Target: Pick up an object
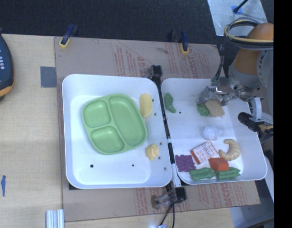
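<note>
Grey gripper point(213, 100) sits at the right bin's point(260, 167) one o'clock — over a tan piece point(215, 109); grip state unreadable.

- Pretty clearly a robotics lab, not anybody's kitchen.
- The wooden desk point(27, 141) has a sheet of cardboard point(112, 56) clamped to its back edge with a yellow-tipped clamp point(66, 35) and a blue clamp point(184, 41), a proper test-bench look.
- Two shallow white bins point(70, 127) sit side by side on the cardboard, joined by black clips point(156, 71) with a cable point(166, 217) trailing off the front.
- The "food" is all plastic toys: a green divided plate point(115, 123), a croissant point(230, 149), green pea pods point(215, 174).
- A grey industrial robot arm point(250, 56) with an orange band leans in from the right.
- A control pendant point(1, 65) with buttons sits at the left edge, dark carpet point(112, 8) beyond.
</note>
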You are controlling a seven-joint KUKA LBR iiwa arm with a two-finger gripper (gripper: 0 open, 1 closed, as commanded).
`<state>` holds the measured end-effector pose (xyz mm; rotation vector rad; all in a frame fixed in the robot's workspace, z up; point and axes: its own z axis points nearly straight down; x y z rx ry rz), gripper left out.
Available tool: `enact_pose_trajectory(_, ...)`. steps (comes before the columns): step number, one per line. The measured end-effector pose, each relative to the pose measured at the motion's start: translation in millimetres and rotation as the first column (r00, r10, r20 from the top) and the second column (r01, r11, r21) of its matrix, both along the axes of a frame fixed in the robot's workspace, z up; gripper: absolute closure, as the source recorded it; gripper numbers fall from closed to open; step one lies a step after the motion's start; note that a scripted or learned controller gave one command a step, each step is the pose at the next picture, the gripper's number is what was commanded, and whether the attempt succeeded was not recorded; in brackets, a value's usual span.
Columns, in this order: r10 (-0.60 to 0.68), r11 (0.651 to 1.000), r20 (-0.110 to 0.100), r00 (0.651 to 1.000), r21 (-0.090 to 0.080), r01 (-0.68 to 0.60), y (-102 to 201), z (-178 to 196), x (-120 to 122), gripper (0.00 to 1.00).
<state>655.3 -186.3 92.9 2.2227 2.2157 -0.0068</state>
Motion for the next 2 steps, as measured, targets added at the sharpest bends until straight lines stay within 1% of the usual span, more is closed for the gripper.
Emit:
enact_pose_trajectory(1,0.011,1.000,-0.001,1.000,0.005,-0.011,70.2,1.0,-50.7,0.00)
enact_pose_trajectory(2,0.010,1.000,0.018,1.000,-0.005,-0.010,63.3,20.1,-43.9,1.00)
